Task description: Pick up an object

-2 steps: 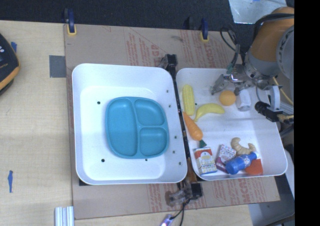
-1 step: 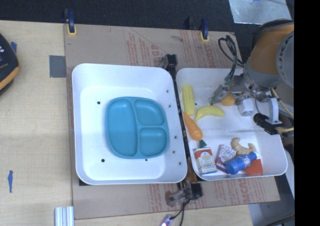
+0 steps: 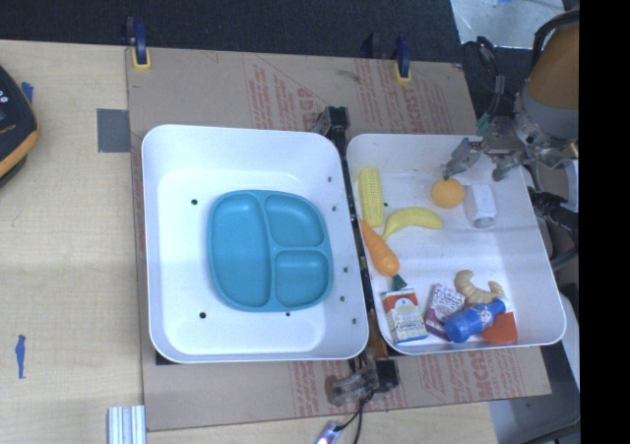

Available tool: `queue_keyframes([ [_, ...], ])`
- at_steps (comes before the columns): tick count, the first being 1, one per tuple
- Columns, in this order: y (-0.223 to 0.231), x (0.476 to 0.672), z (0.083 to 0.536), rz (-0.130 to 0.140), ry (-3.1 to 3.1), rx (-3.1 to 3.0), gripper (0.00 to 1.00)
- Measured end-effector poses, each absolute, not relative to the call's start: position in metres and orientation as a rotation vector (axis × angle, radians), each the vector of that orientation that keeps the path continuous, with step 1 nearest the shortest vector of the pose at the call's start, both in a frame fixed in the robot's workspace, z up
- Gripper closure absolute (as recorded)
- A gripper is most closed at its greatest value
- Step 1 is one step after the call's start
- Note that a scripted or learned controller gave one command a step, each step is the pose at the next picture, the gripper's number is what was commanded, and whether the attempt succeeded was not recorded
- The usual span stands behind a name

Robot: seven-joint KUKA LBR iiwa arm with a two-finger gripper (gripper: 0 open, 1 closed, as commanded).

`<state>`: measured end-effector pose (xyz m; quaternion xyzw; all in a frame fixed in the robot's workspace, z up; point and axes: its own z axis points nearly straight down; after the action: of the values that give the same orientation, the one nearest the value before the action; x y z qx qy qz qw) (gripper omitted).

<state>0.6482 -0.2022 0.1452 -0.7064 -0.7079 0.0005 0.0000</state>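
The hand (image 3: 479, 158) hovered over the right bin's (image 3: 527, 329) far end, its fingers spread and gripping nothing, so the pick had yet to be made. An orange (image 3: 447, 194) lay just below the left fingertip, a white cylinder (image 3: 481, 205) beside it.

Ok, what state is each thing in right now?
Gripper: open, above the right bin's far edge, holding nothing.
Orange: loose in the right bin, just below the gripper.
Banana: lying flat.
Corn: lying along the bin's left wall.
Carrot: lying flat.
Blue tray: flat in the left bin.
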Motion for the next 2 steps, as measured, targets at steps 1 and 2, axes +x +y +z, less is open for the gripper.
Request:
queue_keyframes([
  [1, -0.171, 0.657, 0.113, 0.003, -2.228, -2.215, 0.00],
  [2, -0.186, 0.650, 0.092, 0.006, -2.225, -2.215, 0.00],
])
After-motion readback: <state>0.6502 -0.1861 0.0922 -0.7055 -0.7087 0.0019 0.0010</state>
